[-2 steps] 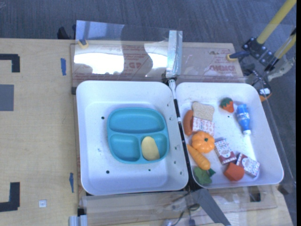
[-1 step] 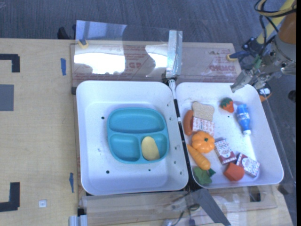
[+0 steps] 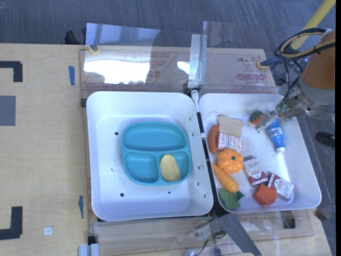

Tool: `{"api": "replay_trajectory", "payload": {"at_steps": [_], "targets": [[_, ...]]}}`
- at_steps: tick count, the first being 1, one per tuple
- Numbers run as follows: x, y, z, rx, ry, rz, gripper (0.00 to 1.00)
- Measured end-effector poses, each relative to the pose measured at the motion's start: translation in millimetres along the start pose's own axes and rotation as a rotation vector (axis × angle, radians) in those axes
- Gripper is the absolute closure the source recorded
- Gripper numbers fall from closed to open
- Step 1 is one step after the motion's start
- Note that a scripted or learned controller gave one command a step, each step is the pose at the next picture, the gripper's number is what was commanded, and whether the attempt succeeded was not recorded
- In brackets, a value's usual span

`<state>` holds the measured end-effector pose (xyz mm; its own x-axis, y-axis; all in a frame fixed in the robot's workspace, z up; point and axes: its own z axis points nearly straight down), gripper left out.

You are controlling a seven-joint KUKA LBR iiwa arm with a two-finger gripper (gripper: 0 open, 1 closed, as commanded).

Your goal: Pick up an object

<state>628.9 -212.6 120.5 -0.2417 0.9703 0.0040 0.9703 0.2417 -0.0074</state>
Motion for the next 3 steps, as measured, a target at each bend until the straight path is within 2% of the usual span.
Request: {"api": "replay_trajectory", "payload": {"at_steps": [1,2,3], "targets": [[-1.2,3.1,-6.4,-0.010,-0.006,-0.001,0.00],[12.5,-14.0,33.8,-0.012,-0.007,-0.049,0.00],[11.8,-12.0,21.2,-0.018,-0.010,-0.049,1.00]]}}
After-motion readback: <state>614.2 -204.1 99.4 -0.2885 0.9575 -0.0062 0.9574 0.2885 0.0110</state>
